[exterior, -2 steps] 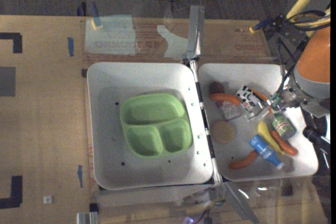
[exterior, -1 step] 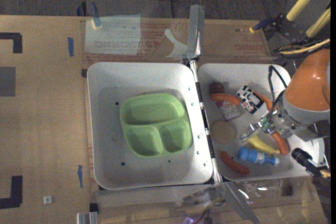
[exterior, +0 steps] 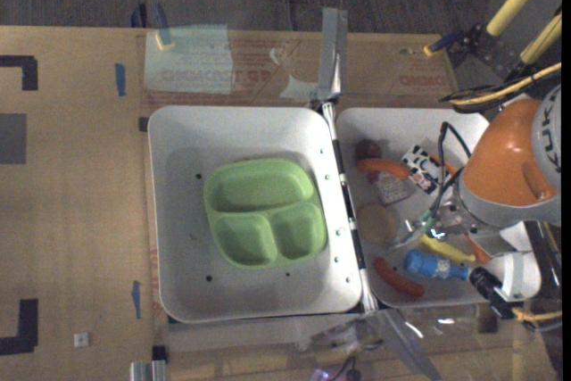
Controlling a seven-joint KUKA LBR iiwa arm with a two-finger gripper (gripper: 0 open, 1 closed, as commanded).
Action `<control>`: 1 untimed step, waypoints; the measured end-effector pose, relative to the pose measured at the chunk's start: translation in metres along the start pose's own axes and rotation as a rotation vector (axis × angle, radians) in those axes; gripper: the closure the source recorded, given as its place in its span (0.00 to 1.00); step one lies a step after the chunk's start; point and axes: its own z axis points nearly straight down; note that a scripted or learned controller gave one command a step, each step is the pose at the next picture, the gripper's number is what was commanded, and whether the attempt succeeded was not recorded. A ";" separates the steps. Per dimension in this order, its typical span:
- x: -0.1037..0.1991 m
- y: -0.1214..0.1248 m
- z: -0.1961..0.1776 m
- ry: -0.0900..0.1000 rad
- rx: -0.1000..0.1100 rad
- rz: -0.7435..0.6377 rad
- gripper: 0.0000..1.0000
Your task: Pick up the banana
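The banana [exterior: 453, 251] is a thin yellow piece lying in the right bin [exterior: 357, 134], near its front right part, just above a blue toy [exterior: 426, 265]. My gripper [exterior: 432, 227] hangs low over the bin under the orange wrist band [exterior: 508, 165]. It sits just up and left of the banana's left end. The arm hides the banana's right end. Nothing shows clearly between the gripper's tips.
The right bin also holds an orange sausage [exterior: 384, 166], a dark red piece [exterior: 368, 149], a cow-patterned item [exterior: 419, 167], a tan potato [exterior: 378, 221], a red sausage [exterior: 399, 277] and a white bottle [exterior: 519, 274]. A green divided plate [exterior: 265, 211] lies in the left bin [exterior: 178, 147].
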 end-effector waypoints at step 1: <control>-0.002 0.001 -0.008 0.000 -0.003 0.004 1.00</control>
